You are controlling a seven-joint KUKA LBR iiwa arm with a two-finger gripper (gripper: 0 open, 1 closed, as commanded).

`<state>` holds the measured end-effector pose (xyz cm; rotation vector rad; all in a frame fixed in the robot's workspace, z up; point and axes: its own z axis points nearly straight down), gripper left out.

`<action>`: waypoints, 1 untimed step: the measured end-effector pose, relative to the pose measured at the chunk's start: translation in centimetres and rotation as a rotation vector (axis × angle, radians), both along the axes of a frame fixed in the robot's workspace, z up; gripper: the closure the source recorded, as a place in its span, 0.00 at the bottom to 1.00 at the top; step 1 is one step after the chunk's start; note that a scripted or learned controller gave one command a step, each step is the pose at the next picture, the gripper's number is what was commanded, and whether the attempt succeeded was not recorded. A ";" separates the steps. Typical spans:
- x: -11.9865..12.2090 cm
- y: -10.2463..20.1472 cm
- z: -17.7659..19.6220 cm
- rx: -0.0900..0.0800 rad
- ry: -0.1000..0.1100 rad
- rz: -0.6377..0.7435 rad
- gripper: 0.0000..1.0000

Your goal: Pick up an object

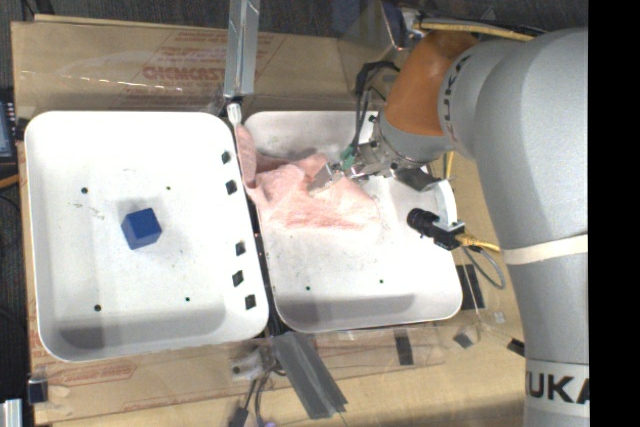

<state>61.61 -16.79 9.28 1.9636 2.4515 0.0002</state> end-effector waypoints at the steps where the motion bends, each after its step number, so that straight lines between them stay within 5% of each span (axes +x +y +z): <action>1: -1.9 -2.9 -0.1 0.002 0.004 0.150 0.00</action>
